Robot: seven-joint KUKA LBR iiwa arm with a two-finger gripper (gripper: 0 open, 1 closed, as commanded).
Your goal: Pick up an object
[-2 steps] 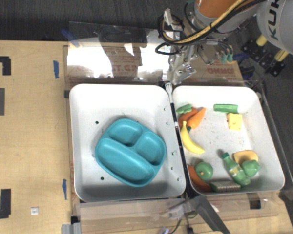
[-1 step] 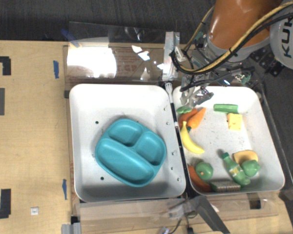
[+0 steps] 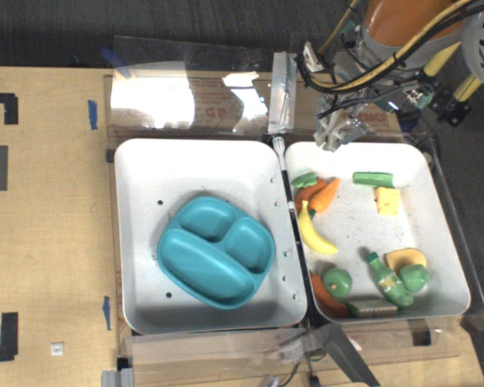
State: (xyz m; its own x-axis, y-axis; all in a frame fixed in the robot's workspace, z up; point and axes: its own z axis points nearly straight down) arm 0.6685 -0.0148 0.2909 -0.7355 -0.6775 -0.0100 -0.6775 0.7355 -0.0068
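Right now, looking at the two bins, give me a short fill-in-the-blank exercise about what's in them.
1. The teal divided plate lies in the ____ bin as the camera sees it.
2. The banana lies in the right bin, close to its ____ wall.
3. The yellow block sits just below a ____ stick.
4. The tool hangs over the ____ edge of the right bin.

Missing words: left; left; green; far

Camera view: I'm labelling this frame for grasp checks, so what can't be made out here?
- Hand: small and tangled among cables; finger state unclear.
- Arm: cut off by the top edge.
- Orange piece in the right bin: partly under the green ball; identity unclear.
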